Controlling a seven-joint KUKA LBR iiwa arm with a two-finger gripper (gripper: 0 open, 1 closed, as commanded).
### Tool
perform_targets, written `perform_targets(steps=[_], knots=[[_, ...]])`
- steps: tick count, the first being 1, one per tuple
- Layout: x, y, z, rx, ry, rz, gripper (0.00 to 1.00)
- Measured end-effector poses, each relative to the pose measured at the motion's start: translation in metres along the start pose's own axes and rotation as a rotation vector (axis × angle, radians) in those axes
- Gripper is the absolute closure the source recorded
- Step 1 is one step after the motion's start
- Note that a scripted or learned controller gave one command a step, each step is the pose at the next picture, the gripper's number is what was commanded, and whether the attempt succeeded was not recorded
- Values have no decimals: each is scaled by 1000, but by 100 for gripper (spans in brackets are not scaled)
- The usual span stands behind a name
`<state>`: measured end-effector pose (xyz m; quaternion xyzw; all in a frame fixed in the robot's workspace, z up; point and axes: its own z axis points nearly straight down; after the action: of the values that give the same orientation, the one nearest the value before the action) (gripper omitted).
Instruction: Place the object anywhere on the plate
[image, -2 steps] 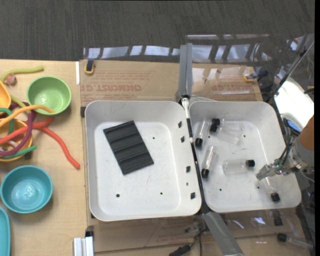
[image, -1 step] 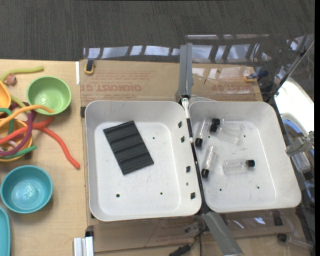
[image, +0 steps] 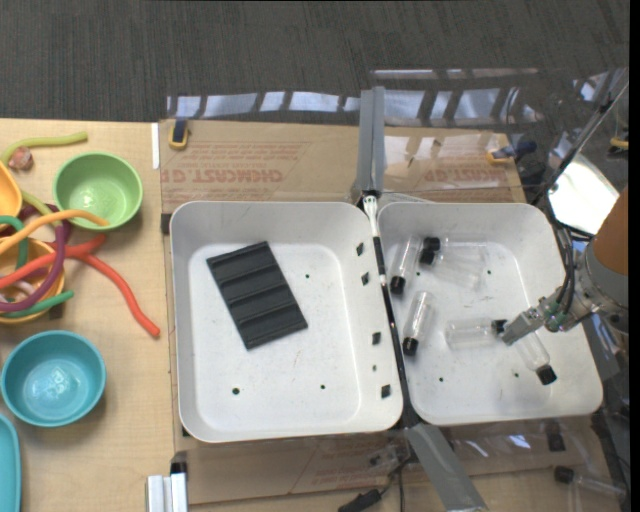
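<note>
A black ribbed plate (image: 256, 294) lies flat at a slant in the left bin (image: 195, 400). Several clear tubes with black caps are scattered in the right bin (image: 480, 408): one (image: 400, 264) by the divider, one (image: 416, 318) below it, one (image: 468, 334) lying across the middle, and one (image: 540, 362) at the right. My gripper (image: 520, 328) reaches in from the right and sits low over the right bin, its tip beside the black cap of the middle tube. I see nothing held in it.
A green bowl (image: 98, 190), a teal bowl (image: 52, 378) and coloured cords (image: 60, 262) lie on the wooden table left of the bins. Cardboard (image: 260, 165) lies behind the bins, and the arm's cables (image: 572, 285) hang at the right.
</note>
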<state>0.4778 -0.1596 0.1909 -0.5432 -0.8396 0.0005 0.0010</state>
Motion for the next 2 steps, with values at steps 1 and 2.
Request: perform_targets(steps=[1, 2], knots=[[-57, -26, 36, 0, 0, -51, 100], [-87, 41, -46, -3, -4, -284, 100]])
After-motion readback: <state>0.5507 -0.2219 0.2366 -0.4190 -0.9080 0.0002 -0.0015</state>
